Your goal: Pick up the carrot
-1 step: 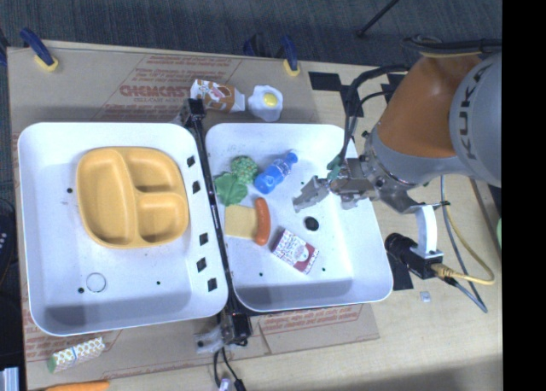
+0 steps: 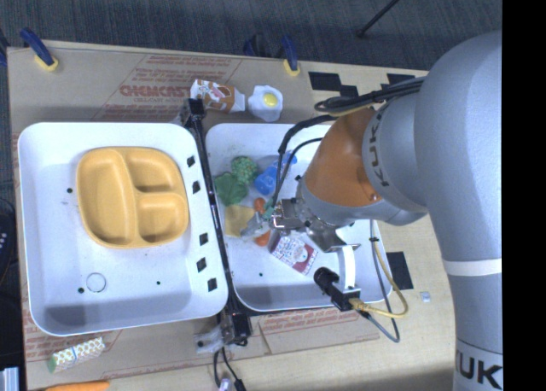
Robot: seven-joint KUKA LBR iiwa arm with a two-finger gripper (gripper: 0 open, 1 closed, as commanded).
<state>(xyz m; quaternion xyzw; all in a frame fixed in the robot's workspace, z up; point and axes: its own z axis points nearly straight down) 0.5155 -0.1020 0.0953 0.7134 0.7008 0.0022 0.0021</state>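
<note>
Two shallow white bins are seen side by side on the desk [image 2: 128,95], which is covered with printed brown cardboard. The left bin [image 2: 43,236] holds a yellow compartment tray [image 2: 132,195], placed toward the bin's 12 o'clock half. The right bin [image 2: 256,295] holds a cluster of small items near its 9 o'clock wall.

The grey arm [image 2: 452,150], with its orange band [image 2: 341,167], is extended over the right bin from the 3 o'clock side. The gripper [image 2: 277,220] is located low over the item cluster, near the bin's centre. Whether the gripper is open or closed cannot be told, as the wrist body covers it.

The carrot [image 2: 260,205] is taken to be the small orange piece lying in the right bin, just beside the gripper at its 10 o'clock. No item can be seen held by the gripper.

At the carrot's 11 o'clock, a green leafy item [image 2: 230,186] is found, and a blue item [image 2: 266,181] lies at its 1 o'clock. A red-and-white packet [image 2: 294,253] lies at the gripper's 5 o'clock.

Outside the bins, a white-and-yellow object [image 2: 266,102] and a small brown-and-white figure [image 2: 213,95] stand on the desk at the right bin's 12 o'clock edge. Blue clamps [image 2: 38,48] are fitted along the desk's far edge.
</note>
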